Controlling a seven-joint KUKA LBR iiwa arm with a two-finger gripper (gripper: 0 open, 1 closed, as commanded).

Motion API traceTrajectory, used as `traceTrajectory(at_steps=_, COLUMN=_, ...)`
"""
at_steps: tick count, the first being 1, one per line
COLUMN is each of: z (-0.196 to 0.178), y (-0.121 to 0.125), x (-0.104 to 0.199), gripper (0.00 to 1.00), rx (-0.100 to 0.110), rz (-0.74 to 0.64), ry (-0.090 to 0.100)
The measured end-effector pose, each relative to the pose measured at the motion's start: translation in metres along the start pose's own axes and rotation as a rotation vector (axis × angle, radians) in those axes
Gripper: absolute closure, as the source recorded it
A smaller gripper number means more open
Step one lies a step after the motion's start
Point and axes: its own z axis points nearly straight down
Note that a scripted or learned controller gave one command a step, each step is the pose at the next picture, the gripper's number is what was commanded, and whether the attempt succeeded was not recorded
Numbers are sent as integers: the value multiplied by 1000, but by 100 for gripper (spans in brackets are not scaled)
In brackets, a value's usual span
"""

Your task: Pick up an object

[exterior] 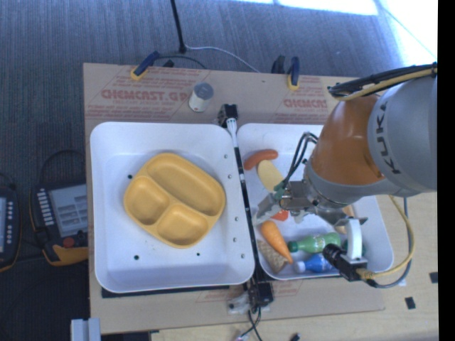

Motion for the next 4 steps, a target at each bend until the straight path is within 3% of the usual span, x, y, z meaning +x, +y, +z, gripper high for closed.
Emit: traceTrajectory(at_steps=4, z=0, y=0, x=0, gripper=0, rx=0, rz=0, ry=0)
